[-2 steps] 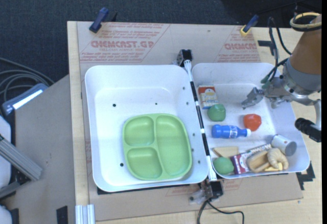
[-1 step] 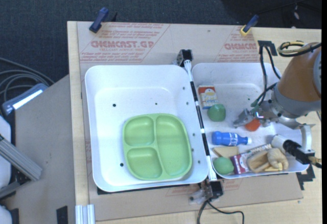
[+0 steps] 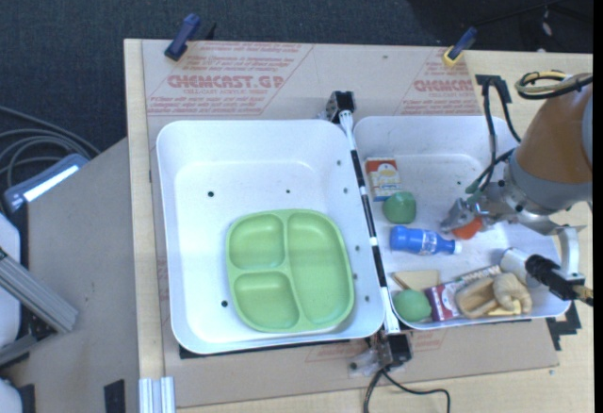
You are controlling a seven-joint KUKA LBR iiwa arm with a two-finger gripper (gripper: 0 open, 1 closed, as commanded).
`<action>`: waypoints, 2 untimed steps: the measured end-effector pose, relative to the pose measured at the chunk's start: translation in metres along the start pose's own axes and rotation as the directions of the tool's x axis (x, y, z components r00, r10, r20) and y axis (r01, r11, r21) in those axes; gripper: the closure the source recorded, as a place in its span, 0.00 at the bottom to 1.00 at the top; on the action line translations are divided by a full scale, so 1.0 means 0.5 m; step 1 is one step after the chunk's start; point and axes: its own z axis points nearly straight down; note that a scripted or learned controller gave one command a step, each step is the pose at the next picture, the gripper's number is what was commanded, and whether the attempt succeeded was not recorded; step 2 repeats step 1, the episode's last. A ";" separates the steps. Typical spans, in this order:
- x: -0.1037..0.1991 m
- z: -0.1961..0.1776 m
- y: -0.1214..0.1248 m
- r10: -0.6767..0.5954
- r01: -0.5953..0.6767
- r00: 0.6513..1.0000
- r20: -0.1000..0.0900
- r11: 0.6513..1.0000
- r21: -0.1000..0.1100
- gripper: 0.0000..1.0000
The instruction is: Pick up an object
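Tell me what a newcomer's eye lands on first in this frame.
Probably the green divided plate, lying alone in the left bin. Next comes the clutter in the right bin: a blue bottle lying on its side, a green ball just above it and a small carton near the divider. The arm reaches in from the right, its gripper low by the bottle's cap end.

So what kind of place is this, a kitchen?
More likely a robot lab or workshop. A robot arm reaches over two white bins on a bench held with clamps, and cables lie on the carpet.
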 end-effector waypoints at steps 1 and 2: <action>0.111 0.020 0.107 -0.003 0.003 1.000 -0.001 1.000 0.000 1.00; 0.111 0.020 0.107 -0.003 0.003 1.000 -0.001 1.000 0.000 1.00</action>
